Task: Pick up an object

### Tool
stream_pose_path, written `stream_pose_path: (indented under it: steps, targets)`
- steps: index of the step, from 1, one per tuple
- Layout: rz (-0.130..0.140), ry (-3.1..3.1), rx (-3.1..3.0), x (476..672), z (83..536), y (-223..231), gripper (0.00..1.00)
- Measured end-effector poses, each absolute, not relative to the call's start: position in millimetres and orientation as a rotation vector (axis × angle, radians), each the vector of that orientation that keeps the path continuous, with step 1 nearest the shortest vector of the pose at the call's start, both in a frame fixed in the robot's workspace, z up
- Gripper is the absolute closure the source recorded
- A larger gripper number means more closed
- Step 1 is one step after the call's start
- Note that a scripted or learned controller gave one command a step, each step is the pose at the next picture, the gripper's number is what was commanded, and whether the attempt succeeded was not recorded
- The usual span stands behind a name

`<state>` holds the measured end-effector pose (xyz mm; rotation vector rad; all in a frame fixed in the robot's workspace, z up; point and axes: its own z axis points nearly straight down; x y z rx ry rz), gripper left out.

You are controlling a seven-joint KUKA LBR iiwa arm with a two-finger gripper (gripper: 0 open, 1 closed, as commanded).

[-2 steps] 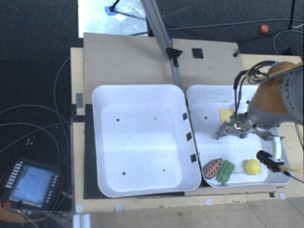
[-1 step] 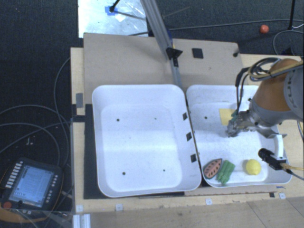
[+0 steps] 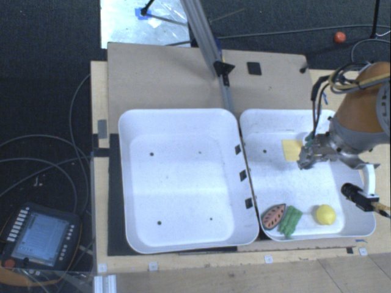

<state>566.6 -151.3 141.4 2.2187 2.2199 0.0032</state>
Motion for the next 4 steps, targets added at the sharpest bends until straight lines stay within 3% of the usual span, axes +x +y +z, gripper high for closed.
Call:
stream_pose_path:
  steps: [2, 4]
  targets:
    - [0.005, 2.22, 2.218, 566.8, 231, -145, 1.0]
    - [0.002, 2.227, 2.216, 542.4, 243, -46, 1.0]
